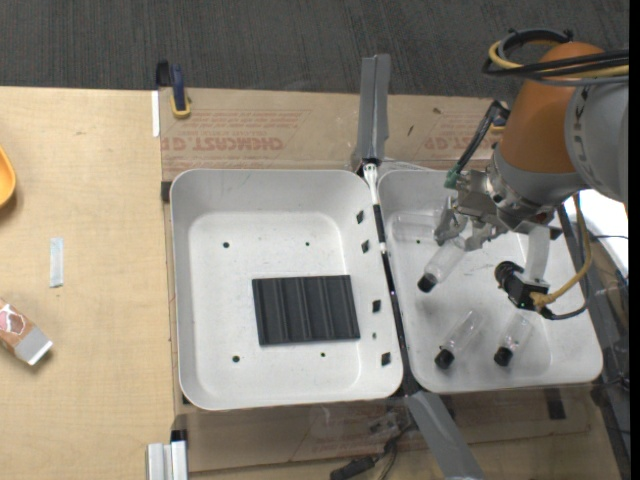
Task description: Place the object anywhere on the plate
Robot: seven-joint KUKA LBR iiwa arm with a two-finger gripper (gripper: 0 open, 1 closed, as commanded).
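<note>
The gripper [462,230] hangs low over the right bin [570,368], and a clear tube with a black cap [438,266] slants down from it; whether the gripper is closed on that tube or merely touching it, I cannot tell. Two similar tubes [455,343] lie nearer the front. The dark ridged plate [305,308] sits in the left bin [200,268]. A sound move would confirm the grip, lift clear of the divider, then lower squarely over the plate.

Left bin [190,268]: holds the plate [305,308], near its front middle.
Right bin [570,363]: three tubes; one [440,266] below the claw [468,230], two [455,340] [512,340] side by side near the front edge.
</note>
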